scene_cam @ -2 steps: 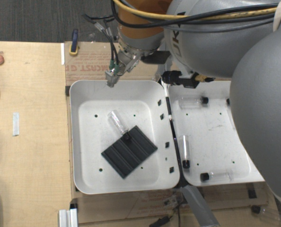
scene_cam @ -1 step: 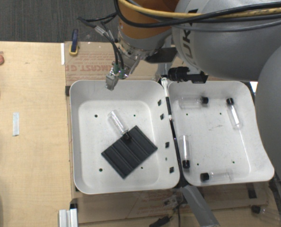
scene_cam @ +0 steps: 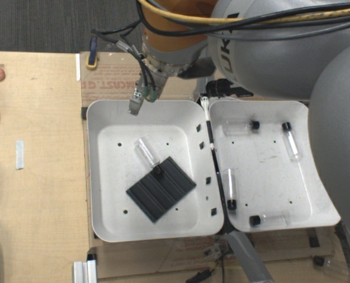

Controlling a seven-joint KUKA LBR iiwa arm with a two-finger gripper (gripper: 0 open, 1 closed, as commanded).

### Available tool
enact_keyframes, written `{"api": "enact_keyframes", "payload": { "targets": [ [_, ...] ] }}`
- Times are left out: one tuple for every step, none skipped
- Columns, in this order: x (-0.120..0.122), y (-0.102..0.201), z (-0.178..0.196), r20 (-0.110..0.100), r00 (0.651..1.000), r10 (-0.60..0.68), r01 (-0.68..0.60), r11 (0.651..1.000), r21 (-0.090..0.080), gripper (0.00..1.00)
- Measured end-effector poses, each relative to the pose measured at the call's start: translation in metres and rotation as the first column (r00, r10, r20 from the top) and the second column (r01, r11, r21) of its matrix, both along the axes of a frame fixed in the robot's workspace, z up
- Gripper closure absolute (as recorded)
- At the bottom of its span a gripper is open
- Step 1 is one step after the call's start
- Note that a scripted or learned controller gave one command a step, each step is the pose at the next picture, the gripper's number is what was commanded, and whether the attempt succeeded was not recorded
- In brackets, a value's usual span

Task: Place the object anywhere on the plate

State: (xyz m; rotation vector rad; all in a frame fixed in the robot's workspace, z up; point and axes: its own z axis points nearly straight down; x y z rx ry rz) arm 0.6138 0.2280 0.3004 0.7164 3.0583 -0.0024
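We see two white bins side by side on the worktop. In the left bin (scene_cam: 104, 175) a dark ribbed plate (scene_cam: 161, 188) lies flat, turned at a slant, a little toward that bin's near right corner. A clear tube (scene_cam: 147, 152) with a black cap lies across the plate's far corner: the capped end rests on the plate, the clear body runs off it onto the bin floor toward the far edge. So the object touches the plate but is only partly on it.

The right bin (scene_cam: 316, 158) holds four more such tubes, spread along its far, left and near edges.

The arm (scene_cam: 269, 34) hangs over the far edge of the left bin, and the pincer (scene_cam: 141, 99) points down at the bin's far rim, well apart from the tube and with nothing between its tips. How wide it stands we cannot tell; the tip is too small and seen end-on.

We judge that the step in hand is the approach to a pick, not yet the placing. The next move calls for bringing the pincer toward the near side, lining it across the tube's clear body, and coming down without knocking the round tube so it rolls. Then a short carry onto the middle of the plate would do.
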Motion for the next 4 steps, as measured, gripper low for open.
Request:
{"api": "enact_keyframes", "payload": {
  "targets": [
    [-0.011, 0.0, -0.012, -0.001, 0.997, 0.073, -0.073, 0.997, 0.0, 1.0],
    [-0.04, -0.001, 0.012, 0.003, 0.98, 0.198, -0.198, 0.98, 0.001, 1.0],
    [-0.057, 0.0, -0.022, 0.0, 0.958, 0.288, -0.288, 0.958, 0.001, 1.0],
    [-0.073, 0.0, -0.021, 0.0, 0.903, 0.429, -0.429, 0.903, 0.001, 1.0]
  ]
}}
